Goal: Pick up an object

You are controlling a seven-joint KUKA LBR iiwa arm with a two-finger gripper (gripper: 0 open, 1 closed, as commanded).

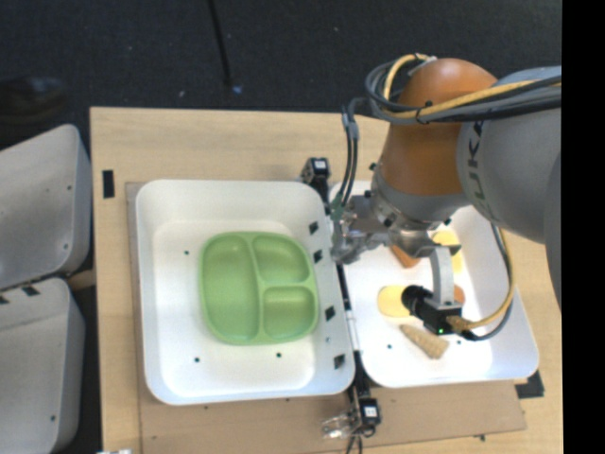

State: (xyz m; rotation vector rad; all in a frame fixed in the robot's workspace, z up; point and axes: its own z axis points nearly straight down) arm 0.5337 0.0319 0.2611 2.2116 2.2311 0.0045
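My gripper (352,242) hangs low over the left edge of the right bin (501,348), close to the wall between the two bins. Beneath and just right of the wrist lie small items: an orange piece (406,254), a flat yellow piece (390,300), a tan wedge (426,340), a second yellow piece (454,256) and a reddish-orange bit (458,294). The arm's bulk hides much of that bin. Nothing shows as held.
The left bin (170,357) holds a green divided plate (257,287) lying flat in its middle. Black clips (315,169) sit along the bins' shared edge. The wooden bench (113,140) surrounds both bins.
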